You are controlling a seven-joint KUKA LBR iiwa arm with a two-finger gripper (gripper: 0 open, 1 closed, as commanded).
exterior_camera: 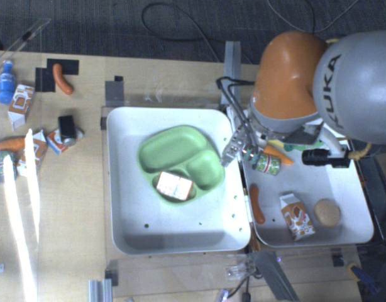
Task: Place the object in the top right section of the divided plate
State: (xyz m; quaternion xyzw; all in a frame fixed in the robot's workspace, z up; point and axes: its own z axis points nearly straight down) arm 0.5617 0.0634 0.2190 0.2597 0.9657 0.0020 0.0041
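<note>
A: Looking down from the fixed camera, where does the job stand?

B: The green divided plate [180, 155] lies in the left bin [127, 225], towards that bin's far right corner. A small white carton [175, 185] already sits in its near section. The other two sections look bare, including the one nearest the bin's far right corner, which I take to be the target.

A: And the end effector?

B: The end effector [236, 147] hangs over the wall where the two bins meet, by the plate's right rim. It is small and half hidden under the wrist, so I cannot tell how it is set, nor whether anything is in it.

A: So which object is meant?

B: I can't say for certain. In the right bin [363, 234] lie a green can [267, 163] and a carrot [280, 154] just beside the wrist, a sausage [257, 204] by the left wall, a brown-and-white carton [297, 216] and a round cookie [327, 212] near the front. If it is one of those, the pick and the placing both remain.
</note>
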